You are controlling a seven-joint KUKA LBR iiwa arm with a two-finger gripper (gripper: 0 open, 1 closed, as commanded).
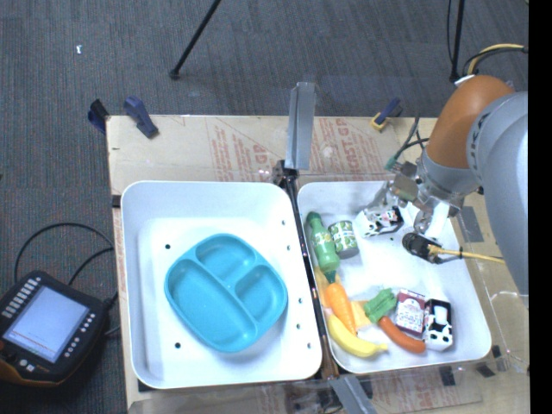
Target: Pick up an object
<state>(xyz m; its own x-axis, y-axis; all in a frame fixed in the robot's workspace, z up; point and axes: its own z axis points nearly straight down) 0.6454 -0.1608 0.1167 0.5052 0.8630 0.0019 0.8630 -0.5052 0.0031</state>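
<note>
My gripper [380, 212] hangs low over the back middle of the right bin [479, 317], reaching in from the right. Just left of it stand a small green-and-white can [344, 237] and a green bottle [323, 242] lying along the bin's left wall. Something small in black and white [383, 222] sits right at the gripper's tip; whether it is held is unclear. Near the front lie a carrot [339, 305], a banana [351, 339], a green pepper [378, 304], a red box [410, 311], a black-and-white carton [439, 325] and a red sausage-like piece [400, 335].
The left bin [142, 231] holds a blue divided plate [226, 291]. A grey upright post [301, 132] stands behind the wall between the bins. Bare floor shows in the right bin's back right part, under the arm.
</note>
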